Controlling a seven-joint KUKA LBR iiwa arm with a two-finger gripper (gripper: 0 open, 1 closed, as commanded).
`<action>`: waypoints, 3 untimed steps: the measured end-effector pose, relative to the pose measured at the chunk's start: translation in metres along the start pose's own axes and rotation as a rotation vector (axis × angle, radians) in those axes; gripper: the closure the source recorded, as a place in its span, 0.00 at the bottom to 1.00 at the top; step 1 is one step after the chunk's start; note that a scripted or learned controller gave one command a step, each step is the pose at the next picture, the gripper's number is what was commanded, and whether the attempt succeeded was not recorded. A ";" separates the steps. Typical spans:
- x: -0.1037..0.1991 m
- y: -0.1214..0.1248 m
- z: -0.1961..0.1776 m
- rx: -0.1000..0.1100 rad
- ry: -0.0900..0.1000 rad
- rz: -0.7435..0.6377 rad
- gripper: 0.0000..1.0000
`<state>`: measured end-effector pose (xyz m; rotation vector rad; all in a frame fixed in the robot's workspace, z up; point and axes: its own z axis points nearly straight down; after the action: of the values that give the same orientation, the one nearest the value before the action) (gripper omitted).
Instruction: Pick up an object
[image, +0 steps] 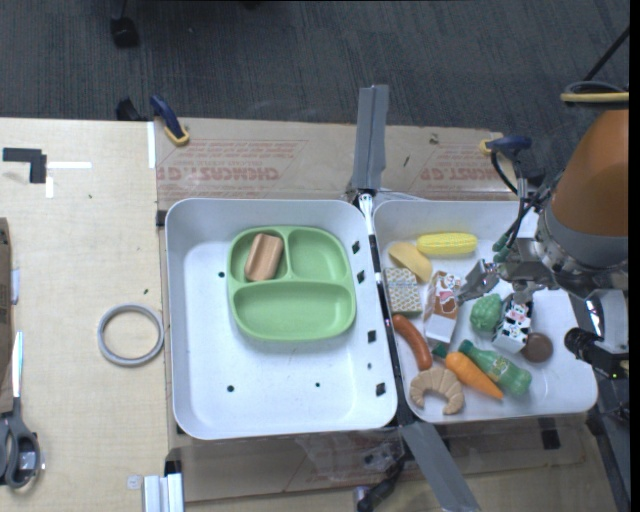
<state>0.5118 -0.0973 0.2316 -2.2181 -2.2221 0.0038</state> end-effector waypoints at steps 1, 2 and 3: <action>-0.014 0.083 0.066 -0.002 -0.001 -0.127 0.00; -0.001 0.077 0.135 -0.010 -0.003 -0.285 0.00; -0.011 0.118 0.135 -0.006 -0.001 -0.530 0.00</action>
<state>0.6294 -0.1080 0.0964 -1.5613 -2.7287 -0.0030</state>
